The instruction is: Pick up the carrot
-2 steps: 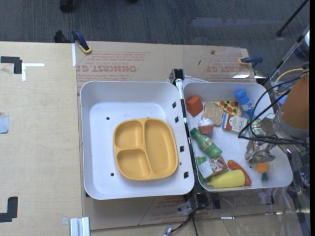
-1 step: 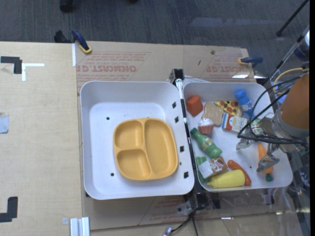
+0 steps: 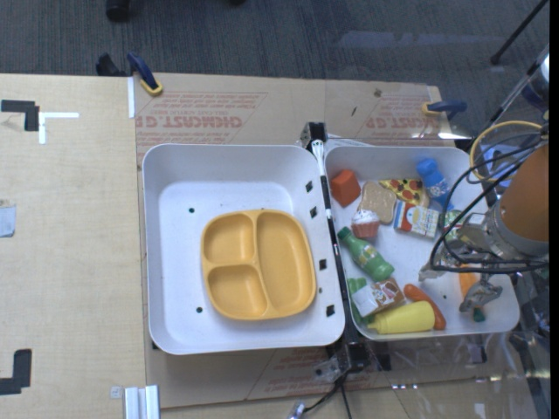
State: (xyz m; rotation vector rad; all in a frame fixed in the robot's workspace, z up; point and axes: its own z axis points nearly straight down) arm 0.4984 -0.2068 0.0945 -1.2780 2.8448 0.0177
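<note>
The carrot (image 3: 426,304) is a slim orange-red piece lying at a slant near the front wall of the right bin (image 3: 397,154), resting against a yellow banana-like toy (image 3: 405,319). My gripper (image 3: 460,283) hangs low over the right bin's front right corner, just right of the carrot and apart from it. A small orange item (image 3: 469,280) sits right under the gripper, partly hidden by it. The arm's orange band (image 3: 531,197) is above, at the right edge.
The right bin also holds a green bottle (image 3: 367,254), a red block (image 3: 345,186), a bread slice (image 3: 377,201), a blue bottle (image 3: 431,177), a small carton (image 3: 419,219) and other toys. A yellow divided plate (image 3: 258,264) lies in the left bin (image 3: 166,234). Cables loop beside the arm.
</note>
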